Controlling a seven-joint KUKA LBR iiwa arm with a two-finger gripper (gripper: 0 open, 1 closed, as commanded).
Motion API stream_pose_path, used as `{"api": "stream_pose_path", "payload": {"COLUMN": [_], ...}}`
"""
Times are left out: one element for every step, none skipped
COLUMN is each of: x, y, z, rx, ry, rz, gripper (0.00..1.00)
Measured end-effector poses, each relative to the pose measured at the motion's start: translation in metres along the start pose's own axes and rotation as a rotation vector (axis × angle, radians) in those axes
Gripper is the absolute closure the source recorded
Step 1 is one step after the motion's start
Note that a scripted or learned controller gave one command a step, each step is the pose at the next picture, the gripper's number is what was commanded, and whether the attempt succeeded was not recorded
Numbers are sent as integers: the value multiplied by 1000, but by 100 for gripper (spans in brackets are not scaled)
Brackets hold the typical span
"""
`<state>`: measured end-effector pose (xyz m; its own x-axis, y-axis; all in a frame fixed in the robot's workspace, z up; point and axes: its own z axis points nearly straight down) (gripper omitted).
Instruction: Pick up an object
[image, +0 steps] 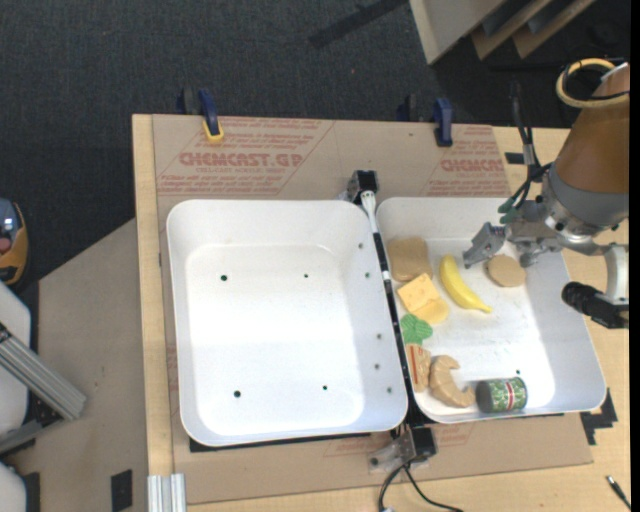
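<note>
I see my pincer (508, 246) low over the far part of the right bin (560, 340), fingers spread, with nothing between them. Just beneath it lies a round tan cookie (507, 272), flat on the bin floor. A yellow banana (463, 285) lies just left of the cookie. Further left, by the divider, sit a tan bread slice (407, 257), a yellow cheese wedge (421, 296) and a green leafy piece (415, 329). Nearer me are a croissant (447, 381) and a dark can (501, 395) on its side. The left bin (190, 300) shares the table (150, 200).
</note>
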<state>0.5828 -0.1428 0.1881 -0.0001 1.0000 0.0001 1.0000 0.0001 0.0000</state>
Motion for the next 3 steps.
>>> {"api": "stream_pose_path", "payload": {"x": [-3,-3,111], "y": [-15,-13,25], "z": [109,93,-2], "rx": [5,-3,-9], "ry": [1,-2,0], "rz": [2,2,-7], "gripper": [0,100,100]}}
